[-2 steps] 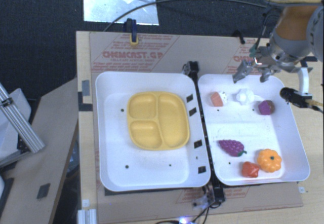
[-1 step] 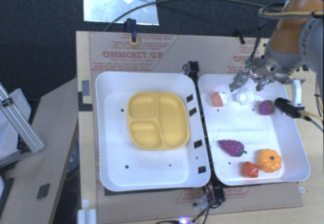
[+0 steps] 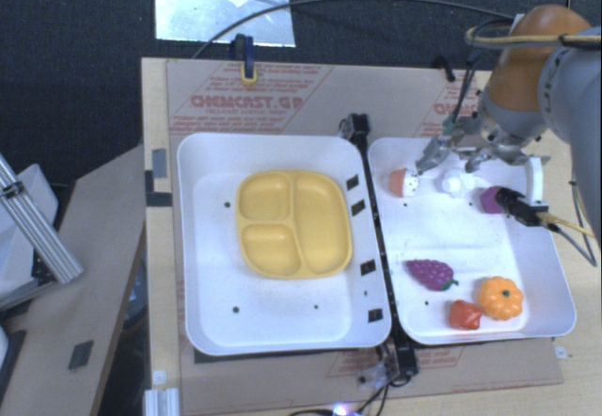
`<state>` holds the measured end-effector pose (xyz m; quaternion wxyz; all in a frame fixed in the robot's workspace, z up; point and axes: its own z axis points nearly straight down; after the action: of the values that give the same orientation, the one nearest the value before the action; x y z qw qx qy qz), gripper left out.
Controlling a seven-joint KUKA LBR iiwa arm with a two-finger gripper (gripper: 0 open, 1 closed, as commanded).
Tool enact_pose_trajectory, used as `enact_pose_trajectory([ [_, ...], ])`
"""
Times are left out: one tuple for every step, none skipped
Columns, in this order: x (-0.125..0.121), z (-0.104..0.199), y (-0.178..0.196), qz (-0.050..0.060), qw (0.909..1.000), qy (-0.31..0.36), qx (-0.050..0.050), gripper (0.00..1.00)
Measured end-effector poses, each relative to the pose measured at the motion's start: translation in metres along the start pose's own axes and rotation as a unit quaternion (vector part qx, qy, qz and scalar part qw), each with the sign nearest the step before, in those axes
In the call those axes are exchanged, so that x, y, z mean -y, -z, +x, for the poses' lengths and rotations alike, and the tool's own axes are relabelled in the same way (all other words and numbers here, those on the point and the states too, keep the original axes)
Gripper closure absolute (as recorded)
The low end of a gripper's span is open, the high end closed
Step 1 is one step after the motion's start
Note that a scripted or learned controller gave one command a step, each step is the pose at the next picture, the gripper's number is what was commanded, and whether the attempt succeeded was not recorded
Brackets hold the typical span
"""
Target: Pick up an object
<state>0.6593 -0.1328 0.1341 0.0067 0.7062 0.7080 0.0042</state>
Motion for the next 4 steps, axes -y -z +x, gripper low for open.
enact_pose_trajectory([
  [0.0,0.0,0.008,0.0,1.0,0.001,0.001,1.0],
  [-0.002,-0.011,0.064,0.004,1.0,-0.001,-0.001,1.0],
  [-0.004,-0.011,0.102,0.005,1.0,0.001,-0.001,1.0],
  [-0.007,0.042,0.092,0.007,1.0,0.003,-0.003,1.0],
])
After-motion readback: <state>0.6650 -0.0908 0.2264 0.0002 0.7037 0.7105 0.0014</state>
